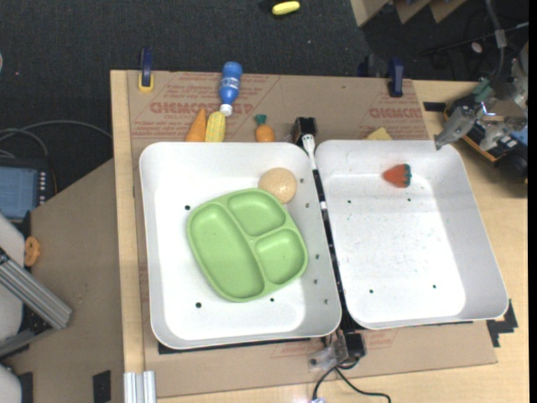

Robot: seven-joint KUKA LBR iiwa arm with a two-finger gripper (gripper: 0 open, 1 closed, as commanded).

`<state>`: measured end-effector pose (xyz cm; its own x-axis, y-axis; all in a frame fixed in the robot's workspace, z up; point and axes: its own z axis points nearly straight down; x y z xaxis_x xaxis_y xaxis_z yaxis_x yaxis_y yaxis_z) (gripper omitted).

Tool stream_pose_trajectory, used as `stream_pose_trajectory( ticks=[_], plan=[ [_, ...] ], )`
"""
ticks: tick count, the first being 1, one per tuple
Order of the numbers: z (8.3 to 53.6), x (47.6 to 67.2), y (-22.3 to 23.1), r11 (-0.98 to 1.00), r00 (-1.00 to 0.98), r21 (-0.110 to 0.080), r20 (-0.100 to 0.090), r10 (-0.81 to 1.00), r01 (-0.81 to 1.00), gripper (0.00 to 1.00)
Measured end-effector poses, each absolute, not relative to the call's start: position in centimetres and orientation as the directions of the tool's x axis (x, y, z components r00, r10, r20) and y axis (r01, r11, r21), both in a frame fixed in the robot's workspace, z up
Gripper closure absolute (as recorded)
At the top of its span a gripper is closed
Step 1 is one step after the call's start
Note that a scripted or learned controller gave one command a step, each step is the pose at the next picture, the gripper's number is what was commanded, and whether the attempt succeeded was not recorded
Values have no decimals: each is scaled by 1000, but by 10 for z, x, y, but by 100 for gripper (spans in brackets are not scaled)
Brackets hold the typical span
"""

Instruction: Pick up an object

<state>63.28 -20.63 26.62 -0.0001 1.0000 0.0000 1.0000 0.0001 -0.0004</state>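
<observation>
Seen from above: two white bins side by side on a cardboard-topped bench (126, 225). In the left bin (164, 250), a green divided plate (245, 243) lying flat, three compartments up, set at a slant; just beyond its far edge, touching or nearly so, a tan ball (278, 183) near the bin's far right corner. In the right bin (419, 259), a red strawberry (398, 175) with green top, alone near the far wall, well apart from plate and ball. At far right, past the right bin's far corner and outside both bins, the hand (449, 131), metal and grey, hovering over the bench edge with nothing seen between its fingers; width of opening cannot be told from this angle. Along the cardboard behind the left bin, a blue-and-white bottle (229, 86), a corn cob (215, 126), a small carrot (264, 130). On the dark floor beyond, a yellow banana (286, 7). Blue clamps (147, 70) pinning the cardboard's far edge.
</observation>
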Motion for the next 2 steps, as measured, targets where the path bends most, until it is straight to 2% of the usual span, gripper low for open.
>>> stream_pose_trajectory(
  ticks=[1, 2],
  plan=[
    [130, 630, -210, -1, 1, -12, 3, 1000, 1000, 0],
    [82, 668, -156, 6, -6, 1, 1, 1000, 1000, 0]
  ],
)
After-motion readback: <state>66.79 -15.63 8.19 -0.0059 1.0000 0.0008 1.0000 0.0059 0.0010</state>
